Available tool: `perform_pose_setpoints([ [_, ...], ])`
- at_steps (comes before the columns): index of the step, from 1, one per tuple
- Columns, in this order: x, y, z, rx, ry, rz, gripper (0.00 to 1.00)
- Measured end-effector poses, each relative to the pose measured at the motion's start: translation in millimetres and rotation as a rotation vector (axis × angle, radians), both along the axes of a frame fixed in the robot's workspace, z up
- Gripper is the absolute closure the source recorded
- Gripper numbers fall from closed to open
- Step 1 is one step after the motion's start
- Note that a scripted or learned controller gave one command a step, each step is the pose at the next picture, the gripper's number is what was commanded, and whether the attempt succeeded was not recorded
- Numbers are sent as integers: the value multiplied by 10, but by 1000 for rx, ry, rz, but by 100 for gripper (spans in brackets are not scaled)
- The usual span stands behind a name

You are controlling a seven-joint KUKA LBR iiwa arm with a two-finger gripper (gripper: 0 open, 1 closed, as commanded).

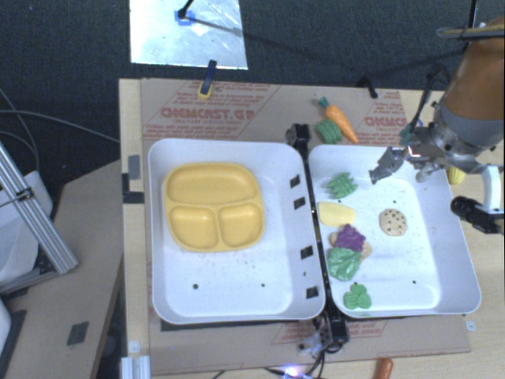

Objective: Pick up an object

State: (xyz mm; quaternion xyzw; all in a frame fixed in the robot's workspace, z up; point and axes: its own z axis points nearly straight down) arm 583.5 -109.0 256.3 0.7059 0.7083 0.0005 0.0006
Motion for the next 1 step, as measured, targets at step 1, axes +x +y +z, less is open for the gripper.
perform_pose_setpoints([
  [1,-704,923,-239,5,7,9,0],
])
